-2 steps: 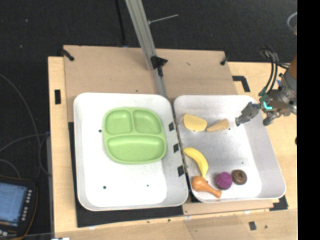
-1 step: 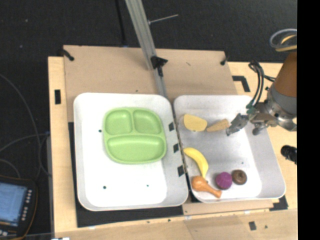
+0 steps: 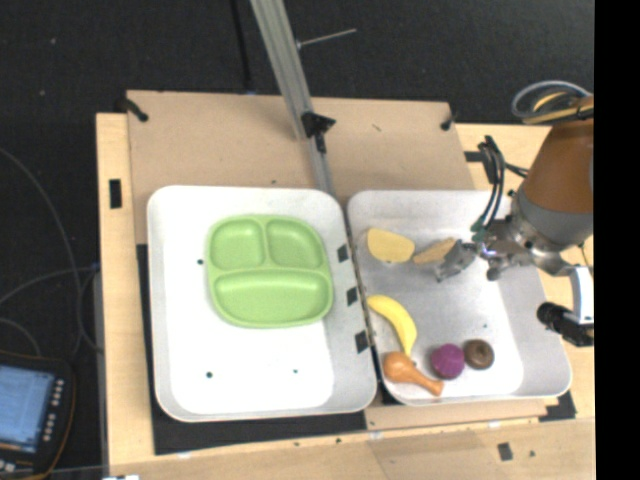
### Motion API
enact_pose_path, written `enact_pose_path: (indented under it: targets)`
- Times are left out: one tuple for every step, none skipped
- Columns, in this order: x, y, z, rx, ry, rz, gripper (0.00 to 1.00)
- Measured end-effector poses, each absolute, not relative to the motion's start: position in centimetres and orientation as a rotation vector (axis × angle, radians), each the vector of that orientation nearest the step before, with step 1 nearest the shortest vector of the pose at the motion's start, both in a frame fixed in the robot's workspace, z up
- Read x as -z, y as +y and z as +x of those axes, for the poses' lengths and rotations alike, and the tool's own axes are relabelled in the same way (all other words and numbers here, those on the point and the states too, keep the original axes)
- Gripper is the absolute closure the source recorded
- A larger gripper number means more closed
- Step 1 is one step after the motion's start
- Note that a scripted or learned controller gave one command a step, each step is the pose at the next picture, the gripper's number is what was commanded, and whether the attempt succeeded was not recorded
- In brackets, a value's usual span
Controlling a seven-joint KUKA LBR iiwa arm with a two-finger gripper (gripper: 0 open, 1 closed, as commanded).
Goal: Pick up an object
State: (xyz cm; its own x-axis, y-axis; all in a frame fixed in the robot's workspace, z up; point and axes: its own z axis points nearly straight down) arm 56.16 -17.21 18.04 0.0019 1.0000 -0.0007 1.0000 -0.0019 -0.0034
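**Tan piece at the claw's tip: closing in with care**

Tan and pale yellow are the colours we are watching, because these two pieces are lying nearest to the claw (image 3: 452,261). We are reaching into the right bin (image 3: 505,216) from its right side, and the claw is hanging low over the bin's upper part. Whether it is open or closed, we cannot tell; it is too small and blurred.

The tan piece (image 3: 433,252) is lying just at the claw's tip, touching it or nearly so, on the side away from the arm. The yellow lump (image 3: 389,246) is sitting further beyond it in the same direction. The banana (image 3: 394,320), the orange pear-shaped toy (image 3: 410,370), the purple ball (image 3: 448,360) and the brown ring (image 3: 479,354) are resting well apart from the claw, toward the near edge of the bin.

In our judgement, the tan piece is the natural target. We are advising a straight descent centred over it, since a slanting approach may only push it toward the yellow lump.
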Motion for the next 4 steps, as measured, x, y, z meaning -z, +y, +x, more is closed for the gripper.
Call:
enact_pose_path:
  targets:
    - [-13.7,-17.8,56.3,-0.005,-2.219,-2.222,0.0]
    - [-15.1,-17.9,56.4,0.002,-2.218,-2.23,1.0]
    - [-20.0,-18.1,55.7,0.004,-2.219,-2.233,1.0]
    - [-21.5,-18.2,55.8,0.003,-2.22,-2.229,1.0]
